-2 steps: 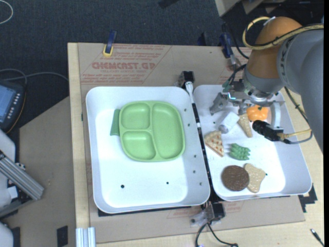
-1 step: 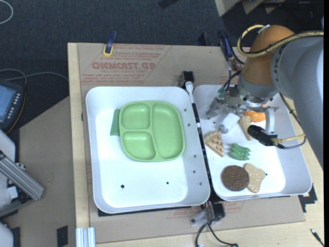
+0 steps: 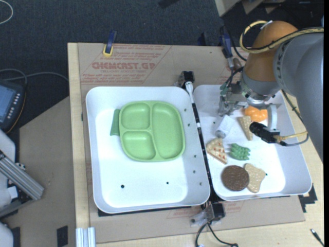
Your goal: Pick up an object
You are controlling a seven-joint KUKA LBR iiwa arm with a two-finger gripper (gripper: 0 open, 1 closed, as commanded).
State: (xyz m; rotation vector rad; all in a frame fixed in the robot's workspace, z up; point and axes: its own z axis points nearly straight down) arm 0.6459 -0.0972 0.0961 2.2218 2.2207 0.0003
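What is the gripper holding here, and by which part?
Cannot tell: the gripper is low in the right bin, beside the orange piece, and its grasp is too unclear to judge.

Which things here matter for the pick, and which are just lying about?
Job: gripper, waffle, green toy, brown cookie, toast, orange piece, right bin.
Lying about: green plate, left bin, yellow clamp.
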